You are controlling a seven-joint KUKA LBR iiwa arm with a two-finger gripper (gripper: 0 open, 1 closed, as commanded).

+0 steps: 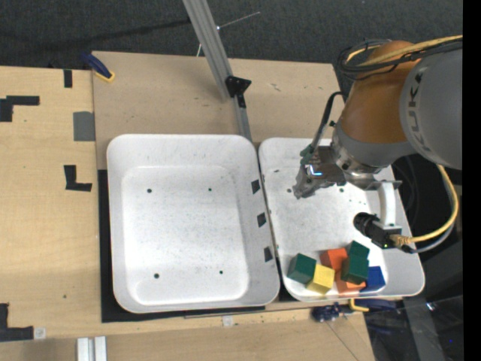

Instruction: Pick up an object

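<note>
My gripper (304, 186) hangs over the upper left part of the right bin (282, 156), on the grey arm with its orange band (376, 104). I see nothing held in it. A cluster of small blocks lies at the right bin's front edge, well below the gripper: a green cube (302, 268), a yellow cube (323, 277), an orange block (335, 259), a tall dark green block (358, 260), a blue block (375, 277) and another orange piece (348, 284). They touch one another.
The left bin (120, 201) sits beside the right one, their rims meeting at the middle. A slanted metal pole (214, 43) rises behind the bins. A black cable plug (372, 228) and a yellow cable (443, 228) hang by the right bin's right rim.
</note>
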